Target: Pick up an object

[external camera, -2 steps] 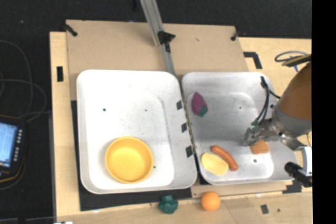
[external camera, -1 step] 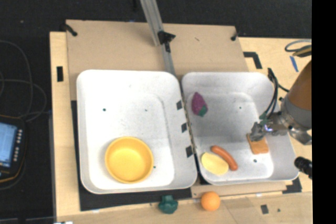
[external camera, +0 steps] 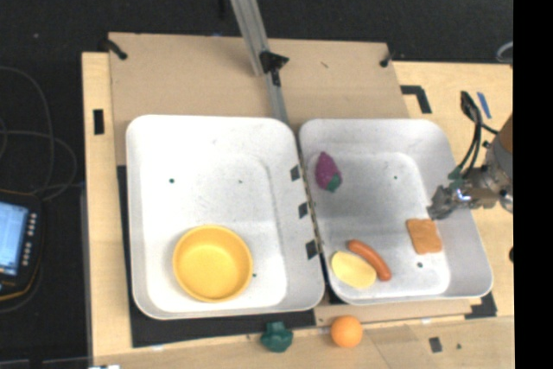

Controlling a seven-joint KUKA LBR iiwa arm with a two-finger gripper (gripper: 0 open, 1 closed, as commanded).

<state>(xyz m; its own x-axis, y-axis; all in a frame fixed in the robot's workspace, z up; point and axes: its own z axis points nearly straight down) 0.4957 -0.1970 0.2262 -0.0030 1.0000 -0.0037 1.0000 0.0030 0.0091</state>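
Pale wood makes up the bench (external camera: 99, 186), the biggest thing I can see, with a brown board laid across its far half. On it sit two shallow white bins side by side. I'll take the right bin (external camera: 432, 143) as my marker for everything else. The left bin (external camera: 155, 151) touches it along a shared edge where small black clips sit. A grey metal rail (external camera: 246, 9) slants up and away from the far end of that shared edge.

At the right bin's right-hand rim hangs the arm's gripper (external camera: 445, 201), a grey and metallic cluster with dark cables looping above it. It sits over the rim, just beyond the tan piece, and I cannot tell from where I stand whether it is released or clenched; nothing shows in its grasp.

A yellow bowl (external camera: 212, 262) rests upright in the near part of the left bin, well apart from the right bin's contents. Inside the right bin, a pale yellow lump (external camera: 352, 270) lies at the near edge, with a reddish sausage (external camera: 371, 258) touching its right side. A tan toast-like slab (external camera: 424, 235) lies near the right wall. A purple object (external camera: 327, 171) sits by the left wall.

Outside, just in front of the right bin's near-left corner, an orange ball (external camera: 346, 331) rests on the bench, with a small green object (external camera: 277, 337) to its left.
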